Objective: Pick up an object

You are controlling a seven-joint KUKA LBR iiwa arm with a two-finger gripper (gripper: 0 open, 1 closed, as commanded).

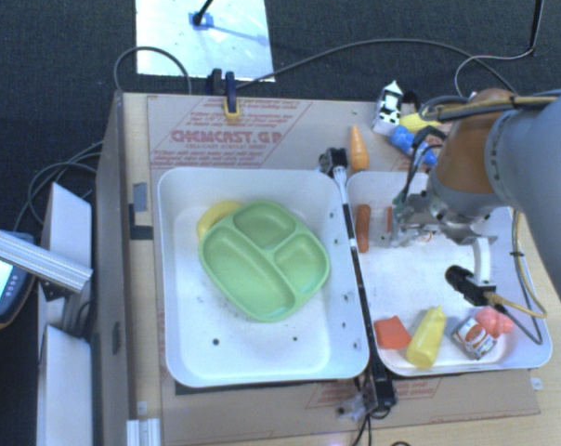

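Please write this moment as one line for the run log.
arm: over right bin | tool: low near bin's upper left | nearest: orange stick | left bin: green tray | lift: not seen

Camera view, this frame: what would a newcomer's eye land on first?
Probably the big green divided tray lying in the left bin, with a yellow thing peeking out from under its upper left edge. Next, the grey arm with its orange band reaching over the right bin, where a yellow bottle and an orange block lie along the near edge.
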